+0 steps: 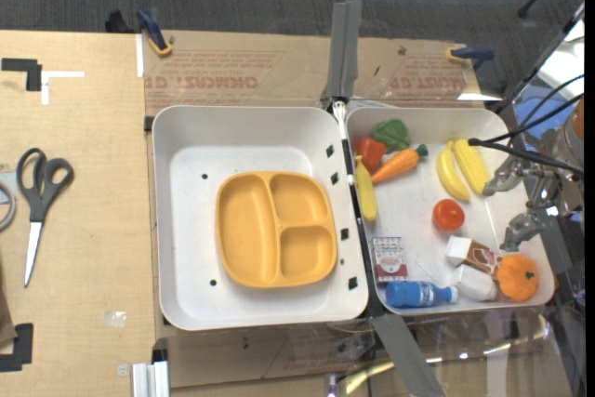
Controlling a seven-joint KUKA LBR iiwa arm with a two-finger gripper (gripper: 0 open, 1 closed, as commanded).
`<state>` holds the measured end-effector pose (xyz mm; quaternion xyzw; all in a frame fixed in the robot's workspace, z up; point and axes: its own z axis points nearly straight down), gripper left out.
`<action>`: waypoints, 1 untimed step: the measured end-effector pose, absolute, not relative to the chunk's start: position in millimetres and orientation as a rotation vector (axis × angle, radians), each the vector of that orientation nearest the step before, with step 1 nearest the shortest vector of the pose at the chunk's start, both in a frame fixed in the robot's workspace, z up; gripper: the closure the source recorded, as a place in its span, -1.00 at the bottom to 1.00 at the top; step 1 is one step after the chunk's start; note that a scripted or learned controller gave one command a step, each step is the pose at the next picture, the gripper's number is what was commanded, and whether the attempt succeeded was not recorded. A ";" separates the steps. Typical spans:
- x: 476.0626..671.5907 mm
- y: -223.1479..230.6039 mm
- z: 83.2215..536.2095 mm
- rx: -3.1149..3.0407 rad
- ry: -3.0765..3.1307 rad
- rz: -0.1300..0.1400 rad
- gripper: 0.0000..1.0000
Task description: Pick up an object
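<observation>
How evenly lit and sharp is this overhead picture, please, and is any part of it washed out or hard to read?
In the camera view, light falls evenly on both bins, and the yellow divided plate and the scissors look sharp with faint shadows; at the right edge a bright washed-out patch sits behind the gripper, whose grey metal blurs into cables there.

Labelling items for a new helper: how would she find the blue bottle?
Look in the right bin, the one crowded with toy food. Along its near edge lies the blue bottle on its side, just below a small carton. It is the bin's one blue thing.
</observation>
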<state>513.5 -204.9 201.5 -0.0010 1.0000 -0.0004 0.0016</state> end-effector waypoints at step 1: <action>571.6 -188.9 92.9 0.229 3.129 -0.002 -1.00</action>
